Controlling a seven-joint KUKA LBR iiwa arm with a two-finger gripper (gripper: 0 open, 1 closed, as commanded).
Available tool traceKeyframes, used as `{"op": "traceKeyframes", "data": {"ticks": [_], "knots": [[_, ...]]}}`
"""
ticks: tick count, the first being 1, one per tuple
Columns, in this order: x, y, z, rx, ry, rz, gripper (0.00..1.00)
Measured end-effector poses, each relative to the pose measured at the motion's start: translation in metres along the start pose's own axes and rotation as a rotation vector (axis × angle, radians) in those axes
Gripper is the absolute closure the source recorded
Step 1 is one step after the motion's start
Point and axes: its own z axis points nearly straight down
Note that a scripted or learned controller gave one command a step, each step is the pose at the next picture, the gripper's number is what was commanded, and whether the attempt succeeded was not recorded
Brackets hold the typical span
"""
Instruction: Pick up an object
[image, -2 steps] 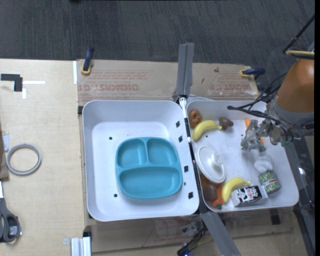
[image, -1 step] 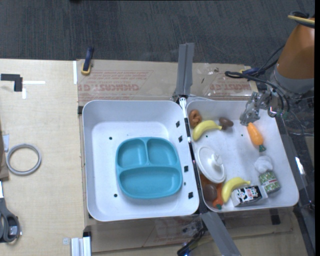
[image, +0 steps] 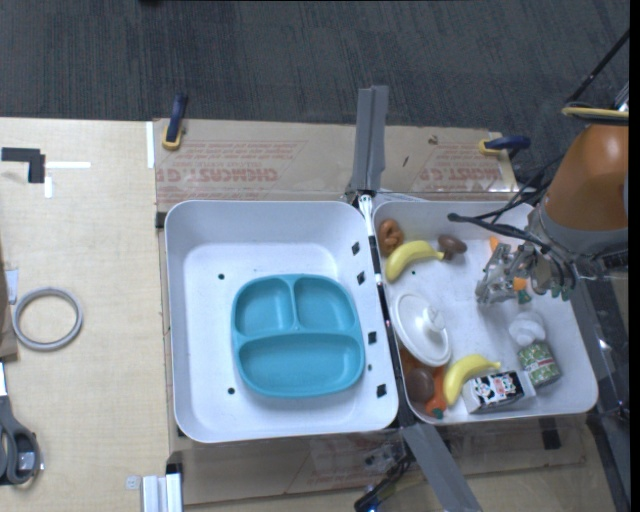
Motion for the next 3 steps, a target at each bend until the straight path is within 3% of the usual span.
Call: {"op": "traceKeyframes", "data": {"ticks": [1, 2, 3], "knots": [[0.000, 0.000, 0.000, 0.000, 0.000, 0.000, 0.00], [-0.028, -0.020, -0.001, 0.001, -0.003, 0.009, 0.00], [-0.045, -0.018, -0.001, 0.001, -0.004, -0.029, 0.00]]}}
